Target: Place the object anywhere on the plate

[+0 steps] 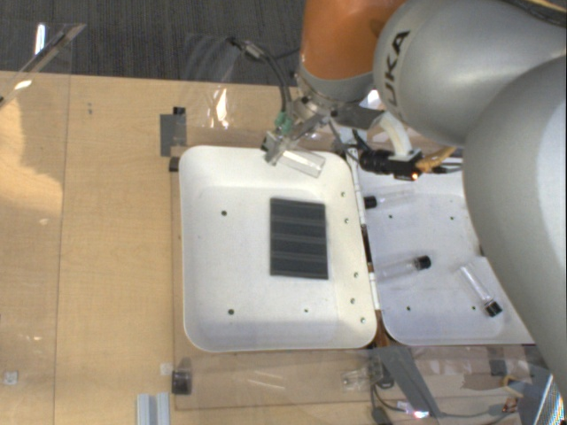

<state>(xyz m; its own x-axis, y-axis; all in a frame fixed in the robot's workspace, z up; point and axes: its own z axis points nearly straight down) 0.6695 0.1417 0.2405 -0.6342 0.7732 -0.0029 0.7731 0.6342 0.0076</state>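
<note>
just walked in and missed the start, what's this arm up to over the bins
A grey KUKA arm reaches in over the left bin. Its claw sits at that bin's far edge, with a clear tube right at its tip; whether it grips the tube is unclear. The dark ribbed plate lies in the middle of the bin with nothing on it. Two more tubes lie in the right bin.

The grey arm [478, 87] reaches in from the right of the camera view, its orange band [345, 25] above the wrist. The gripper [282, 145] points down and to the left, its 2 fingers closed on a clear tube [299, 160].
</note>
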